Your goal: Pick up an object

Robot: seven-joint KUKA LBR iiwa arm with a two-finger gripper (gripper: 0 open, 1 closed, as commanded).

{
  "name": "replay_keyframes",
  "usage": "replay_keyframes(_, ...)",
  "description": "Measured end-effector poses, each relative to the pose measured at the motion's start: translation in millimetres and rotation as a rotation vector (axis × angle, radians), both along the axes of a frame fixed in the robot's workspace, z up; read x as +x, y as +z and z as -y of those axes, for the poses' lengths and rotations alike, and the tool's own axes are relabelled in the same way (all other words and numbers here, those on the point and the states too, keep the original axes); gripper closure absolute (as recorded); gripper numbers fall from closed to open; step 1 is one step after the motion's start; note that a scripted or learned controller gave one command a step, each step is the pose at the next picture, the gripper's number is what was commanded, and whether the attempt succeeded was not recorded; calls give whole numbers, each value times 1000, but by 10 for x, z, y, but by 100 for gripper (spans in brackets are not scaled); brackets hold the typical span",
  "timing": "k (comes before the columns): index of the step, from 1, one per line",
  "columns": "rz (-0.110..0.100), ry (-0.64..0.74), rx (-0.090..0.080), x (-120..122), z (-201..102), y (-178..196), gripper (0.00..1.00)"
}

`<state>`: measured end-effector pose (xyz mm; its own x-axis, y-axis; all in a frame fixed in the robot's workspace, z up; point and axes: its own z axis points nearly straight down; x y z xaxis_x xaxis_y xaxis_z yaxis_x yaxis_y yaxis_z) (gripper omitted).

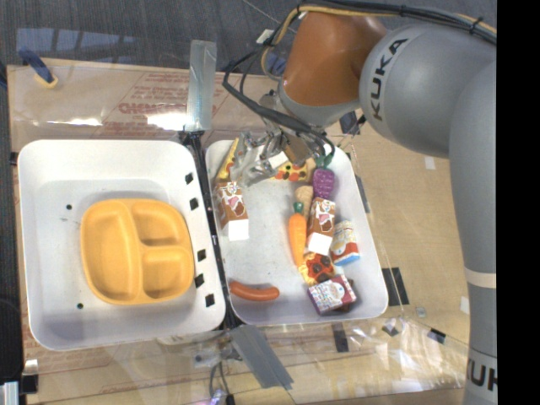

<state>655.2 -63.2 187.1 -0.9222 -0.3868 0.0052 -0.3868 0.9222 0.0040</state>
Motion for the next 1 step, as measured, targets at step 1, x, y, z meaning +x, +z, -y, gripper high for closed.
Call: replay_keyframes(1,10,775,0,22,812,358,100)
